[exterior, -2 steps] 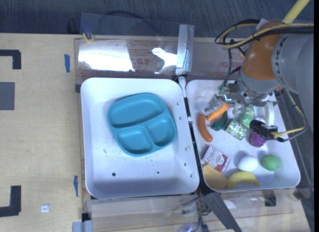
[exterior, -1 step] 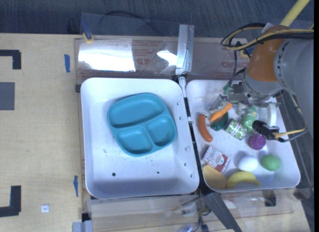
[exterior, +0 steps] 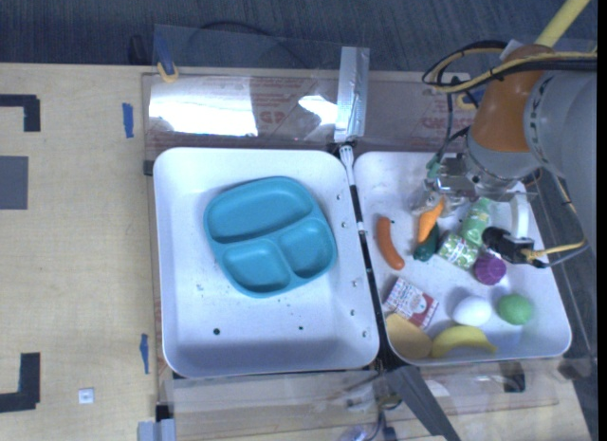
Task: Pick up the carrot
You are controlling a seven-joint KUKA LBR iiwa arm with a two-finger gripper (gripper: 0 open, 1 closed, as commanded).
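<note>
Carrot (exterior: 429, 223) lies tilted in the right bin (exterior: 550, 335), its upper end under the gripper (exterior: 442, 189), whose jaws I cannot tell open from closed; beside it a green packet (exterior: 462, 249) is partly hidden by the arm (exterior: 517, 117).

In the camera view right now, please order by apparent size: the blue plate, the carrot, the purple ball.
1. blue plate, clearly the largest.
2. carrot, long and thin, partly under the pincer.
3. purple ball, smallest, though close to the carrot.
</note>
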